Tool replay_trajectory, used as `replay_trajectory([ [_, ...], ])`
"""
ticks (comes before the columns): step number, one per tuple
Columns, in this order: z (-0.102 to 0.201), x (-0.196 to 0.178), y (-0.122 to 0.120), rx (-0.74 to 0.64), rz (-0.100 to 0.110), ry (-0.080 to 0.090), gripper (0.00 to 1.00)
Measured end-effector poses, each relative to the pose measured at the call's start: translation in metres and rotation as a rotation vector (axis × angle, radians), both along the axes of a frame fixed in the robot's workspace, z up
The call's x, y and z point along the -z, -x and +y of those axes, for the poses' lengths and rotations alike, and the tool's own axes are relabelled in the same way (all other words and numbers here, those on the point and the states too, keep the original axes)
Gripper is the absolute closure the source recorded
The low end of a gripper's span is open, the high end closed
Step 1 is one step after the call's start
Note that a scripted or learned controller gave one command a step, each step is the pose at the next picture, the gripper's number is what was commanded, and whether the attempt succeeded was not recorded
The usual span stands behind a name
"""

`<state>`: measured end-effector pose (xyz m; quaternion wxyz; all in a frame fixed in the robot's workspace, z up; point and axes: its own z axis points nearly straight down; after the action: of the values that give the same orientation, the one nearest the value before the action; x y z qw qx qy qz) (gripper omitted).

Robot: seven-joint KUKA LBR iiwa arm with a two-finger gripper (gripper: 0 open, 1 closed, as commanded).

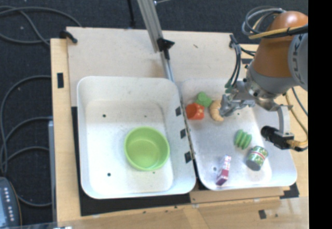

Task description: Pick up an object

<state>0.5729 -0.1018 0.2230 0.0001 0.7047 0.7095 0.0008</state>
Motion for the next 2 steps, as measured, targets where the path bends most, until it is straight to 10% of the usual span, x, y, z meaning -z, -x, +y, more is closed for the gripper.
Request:
replay_trajectory([
  [2,0.102,-0.007,-0.025,-0.001,-0.002,-0.001,1.00],
])
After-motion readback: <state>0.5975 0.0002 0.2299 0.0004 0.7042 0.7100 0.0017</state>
